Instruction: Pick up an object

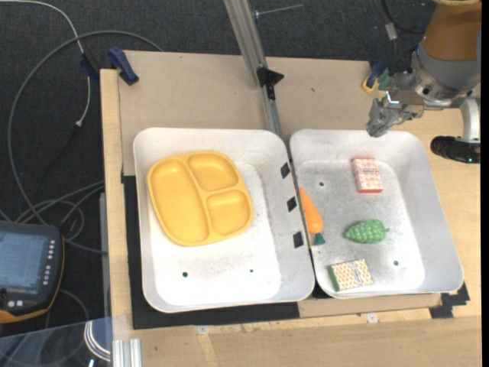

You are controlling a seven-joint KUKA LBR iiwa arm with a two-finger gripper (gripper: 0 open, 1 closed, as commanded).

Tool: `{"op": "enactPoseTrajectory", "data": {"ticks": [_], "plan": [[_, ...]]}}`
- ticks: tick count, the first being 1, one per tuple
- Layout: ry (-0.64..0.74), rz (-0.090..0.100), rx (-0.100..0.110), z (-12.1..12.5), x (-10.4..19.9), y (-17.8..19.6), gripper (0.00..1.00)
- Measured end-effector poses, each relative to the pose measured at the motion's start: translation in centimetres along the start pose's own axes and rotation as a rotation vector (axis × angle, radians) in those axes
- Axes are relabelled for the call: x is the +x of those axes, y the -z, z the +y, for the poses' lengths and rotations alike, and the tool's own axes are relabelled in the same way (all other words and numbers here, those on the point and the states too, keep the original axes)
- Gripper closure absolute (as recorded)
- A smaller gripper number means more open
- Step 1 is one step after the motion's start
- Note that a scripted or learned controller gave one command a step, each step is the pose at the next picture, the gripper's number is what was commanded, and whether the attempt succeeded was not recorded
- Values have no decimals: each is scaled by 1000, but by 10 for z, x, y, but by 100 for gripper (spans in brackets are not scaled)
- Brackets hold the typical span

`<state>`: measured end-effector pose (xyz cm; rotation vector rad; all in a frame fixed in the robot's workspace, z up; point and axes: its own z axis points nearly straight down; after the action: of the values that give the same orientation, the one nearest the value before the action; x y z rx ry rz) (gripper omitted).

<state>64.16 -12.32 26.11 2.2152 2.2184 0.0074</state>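
- Gripper hangs over the far rim of the right bin, near its back edge; fingers point down, nothing visible between them. Opening too small/blurred to read – can't tell how far apart.
- Arm comes in from upper right; orange band above the grey wrist.
- Right bin contents: pink-red small box towards the back, just below & left of the gripper, not touching it; green knobbly obj (grape-like bunch) mid-bin; patterned green/tan packet at the near edge; toy carrot lying along the left wall by the bin divide.
- Left bin: yellow 3-compartment tray, lying flat, slightly rotated, in the back-left part.
- Bins sit side by side, touching, on a tan bench top; black clips at the join betw. them.
- Metal pole slants across the bench back.
- Blue clamp at the back-left corner of the bench.
- Dark carpet floor w/ loose cables at left; teach pendant lower left.
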Motion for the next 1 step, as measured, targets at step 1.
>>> {"op": "enactPoseTrajectory", "data": {"ticks": [1], "plan": [[5,4,7,-2,53,6,100]]}}
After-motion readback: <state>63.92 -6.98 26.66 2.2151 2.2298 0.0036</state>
